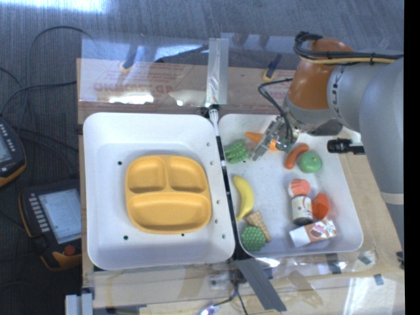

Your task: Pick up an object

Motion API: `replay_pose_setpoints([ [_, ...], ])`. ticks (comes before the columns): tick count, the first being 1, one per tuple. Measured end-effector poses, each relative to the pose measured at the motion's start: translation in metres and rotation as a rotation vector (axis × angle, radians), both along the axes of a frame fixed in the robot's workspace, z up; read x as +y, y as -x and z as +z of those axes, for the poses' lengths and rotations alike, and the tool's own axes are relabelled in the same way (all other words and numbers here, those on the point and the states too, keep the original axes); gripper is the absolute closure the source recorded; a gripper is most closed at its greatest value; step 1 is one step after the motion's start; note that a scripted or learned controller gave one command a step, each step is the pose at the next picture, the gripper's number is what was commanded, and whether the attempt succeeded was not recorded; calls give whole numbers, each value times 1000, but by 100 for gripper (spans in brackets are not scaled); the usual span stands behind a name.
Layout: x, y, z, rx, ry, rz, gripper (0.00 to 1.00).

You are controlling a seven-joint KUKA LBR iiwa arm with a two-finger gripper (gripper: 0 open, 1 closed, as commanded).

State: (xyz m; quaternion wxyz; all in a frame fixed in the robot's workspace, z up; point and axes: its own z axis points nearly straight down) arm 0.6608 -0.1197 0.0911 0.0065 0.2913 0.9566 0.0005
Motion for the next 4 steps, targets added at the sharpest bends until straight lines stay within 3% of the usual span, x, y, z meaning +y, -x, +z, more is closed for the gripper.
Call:
replay_pose_setpoints([
  [1,79,19,146,9,-1,-118,100],
  [2,86,-2,197,10,-1,-230,100],
  [3,17,49,3,9,-2,-205,100],
  [4,16,23,158,9,-2,-402,100],
])
